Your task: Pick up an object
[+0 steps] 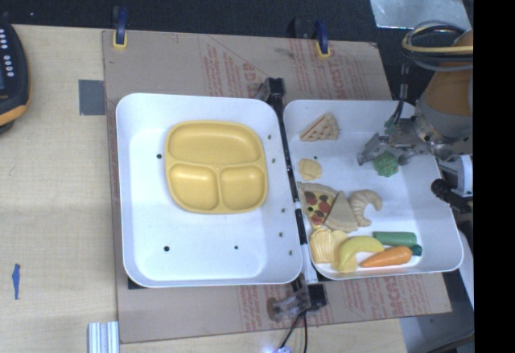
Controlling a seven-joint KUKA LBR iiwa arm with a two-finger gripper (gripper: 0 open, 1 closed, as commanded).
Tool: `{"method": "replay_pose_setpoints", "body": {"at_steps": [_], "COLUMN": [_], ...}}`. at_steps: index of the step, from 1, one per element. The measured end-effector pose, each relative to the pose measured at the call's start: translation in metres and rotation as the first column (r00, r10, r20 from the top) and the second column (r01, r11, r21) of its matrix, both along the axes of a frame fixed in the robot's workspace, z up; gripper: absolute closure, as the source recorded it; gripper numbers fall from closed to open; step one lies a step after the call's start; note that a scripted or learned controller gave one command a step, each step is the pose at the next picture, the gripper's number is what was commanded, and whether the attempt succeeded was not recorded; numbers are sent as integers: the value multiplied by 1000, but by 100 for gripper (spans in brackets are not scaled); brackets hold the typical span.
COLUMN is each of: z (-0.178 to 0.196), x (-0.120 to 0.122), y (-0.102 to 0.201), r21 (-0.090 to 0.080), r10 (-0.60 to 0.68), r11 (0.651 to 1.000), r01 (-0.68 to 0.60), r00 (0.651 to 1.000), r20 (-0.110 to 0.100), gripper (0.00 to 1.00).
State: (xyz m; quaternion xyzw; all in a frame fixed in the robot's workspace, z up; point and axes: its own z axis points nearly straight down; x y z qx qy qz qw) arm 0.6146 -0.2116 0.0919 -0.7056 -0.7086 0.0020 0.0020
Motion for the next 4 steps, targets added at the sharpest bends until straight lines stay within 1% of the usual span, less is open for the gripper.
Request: {"method": "replay_pose_setpoints", "body": {"at_steps": [1,2,3,4], "z": [1,-1,3,0], "x": [23,-94,47,-46], "y": [-1,11,22,29], "r21": [-1,4,-4,2], "r10": [1,-4,6,-2], "r11": [1000,1000,1000,1000], "r01": [-1,4,-6,2], "r00": [1000,1000,1000,1000], "r20": [7,-7,17,-5], "gripper": [0,0,0,0]}}
